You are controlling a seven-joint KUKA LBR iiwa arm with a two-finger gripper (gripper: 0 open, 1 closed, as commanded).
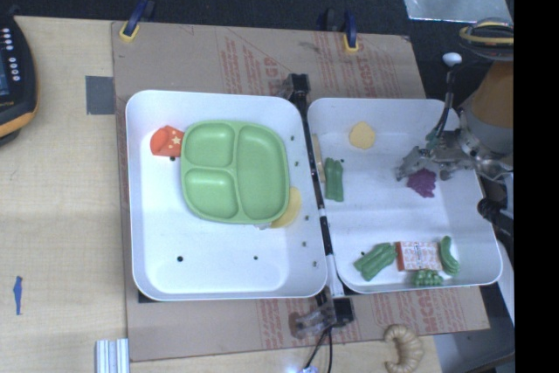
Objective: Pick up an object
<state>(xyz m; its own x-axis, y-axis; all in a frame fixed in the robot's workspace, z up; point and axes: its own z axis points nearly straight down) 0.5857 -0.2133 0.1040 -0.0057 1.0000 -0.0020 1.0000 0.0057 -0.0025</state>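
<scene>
Nearest us on the table: a curled beige thing [403,347], outside the bins, not in play. The gripper [428,169] sits low in the right bin [395,201], near its far right side. We read the fingers as spread open with nothing between them, though they are small in this view. The purple object [424,183] lies just beside the tips on the near side, touching or nearly so; we can't tell which. We take it as the pick target.

Step in hand, as we judge it: line up and close on the purple object. To do it well, centre the fingers so they straddle it, go down to the bin floor, then close and lift straight up. The piece looks small and lumpy, so an off-centre close would likely push it aside.

Around it:
- yellow round piece [362,135], well apart
- green piece [334,180] by the divider
- green pods [375,261], red-and-white packet [417,255] and another green item [448,255] along the near wall

None crowd the target. The bin's right wall is close, so there is less room on that side. The left bin [218,271] holds a green divided plate [236,171] and a red piece [166,141], and nothing there interferes.
</scene>
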